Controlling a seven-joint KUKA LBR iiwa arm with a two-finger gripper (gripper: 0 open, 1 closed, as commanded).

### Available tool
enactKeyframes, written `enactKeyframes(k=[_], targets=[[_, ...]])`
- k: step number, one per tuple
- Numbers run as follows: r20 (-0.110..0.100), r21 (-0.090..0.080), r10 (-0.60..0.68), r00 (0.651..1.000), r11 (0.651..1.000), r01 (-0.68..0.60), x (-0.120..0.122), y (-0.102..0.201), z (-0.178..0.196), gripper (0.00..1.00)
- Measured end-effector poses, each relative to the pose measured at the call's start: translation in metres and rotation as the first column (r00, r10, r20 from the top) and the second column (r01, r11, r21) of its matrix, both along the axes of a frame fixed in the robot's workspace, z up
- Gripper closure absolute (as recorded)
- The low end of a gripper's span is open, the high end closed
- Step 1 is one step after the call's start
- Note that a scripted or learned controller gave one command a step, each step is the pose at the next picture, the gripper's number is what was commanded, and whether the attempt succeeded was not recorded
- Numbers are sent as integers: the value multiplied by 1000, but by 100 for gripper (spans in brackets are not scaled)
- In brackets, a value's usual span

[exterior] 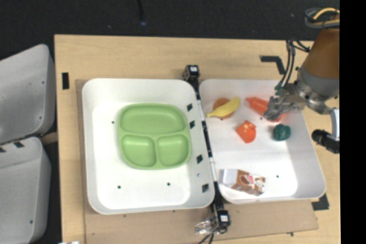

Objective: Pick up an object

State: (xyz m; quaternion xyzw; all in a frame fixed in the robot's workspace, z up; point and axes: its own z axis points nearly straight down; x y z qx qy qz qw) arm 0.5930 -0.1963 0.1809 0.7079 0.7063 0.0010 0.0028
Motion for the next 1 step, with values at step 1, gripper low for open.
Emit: enactKeyframes(k=[1], targets=[[1, 1, 5, 1000, 1000, -5, 0, 8, 49, 100]])
